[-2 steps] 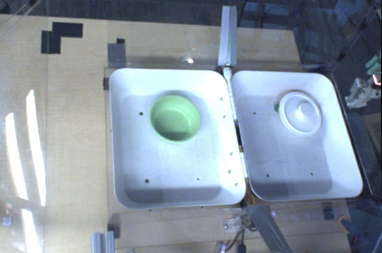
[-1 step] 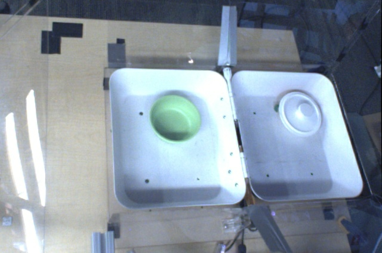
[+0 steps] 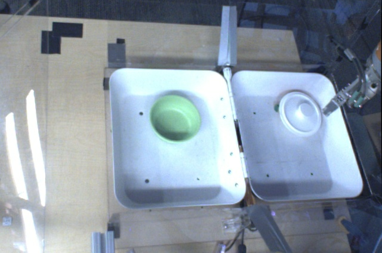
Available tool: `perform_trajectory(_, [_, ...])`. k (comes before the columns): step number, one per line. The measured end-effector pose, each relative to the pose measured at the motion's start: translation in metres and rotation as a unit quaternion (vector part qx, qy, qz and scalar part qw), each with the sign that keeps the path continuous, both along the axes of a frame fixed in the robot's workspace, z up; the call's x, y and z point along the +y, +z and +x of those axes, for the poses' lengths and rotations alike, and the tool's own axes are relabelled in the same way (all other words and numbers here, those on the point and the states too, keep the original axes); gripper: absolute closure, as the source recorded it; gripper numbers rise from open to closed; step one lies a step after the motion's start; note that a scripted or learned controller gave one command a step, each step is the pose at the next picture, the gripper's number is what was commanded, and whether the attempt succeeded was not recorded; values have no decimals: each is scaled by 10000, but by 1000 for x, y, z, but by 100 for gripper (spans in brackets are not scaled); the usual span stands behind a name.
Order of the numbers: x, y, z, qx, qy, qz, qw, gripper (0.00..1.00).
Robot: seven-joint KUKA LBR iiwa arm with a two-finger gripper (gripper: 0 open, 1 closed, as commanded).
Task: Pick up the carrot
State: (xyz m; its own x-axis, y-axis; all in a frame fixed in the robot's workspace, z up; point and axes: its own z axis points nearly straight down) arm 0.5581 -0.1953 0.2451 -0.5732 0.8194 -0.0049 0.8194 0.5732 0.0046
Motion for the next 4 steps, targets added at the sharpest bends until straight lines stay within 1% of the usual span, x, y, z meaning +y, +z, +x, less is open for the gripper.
perform_trajectory(1, [-6, 133, -19, -48, -752, -14, 9972, 100])
perform_trajectory(2, [-11, 194, -36, -62, 150, -33, 9999, 100])
perform_trajectory(3, [-10, -47, -43, 1, 844, -6, 9964, 100])
perform_trajectory(4, [21, 138, -2, -77, 1027, -41, 9947, 100])
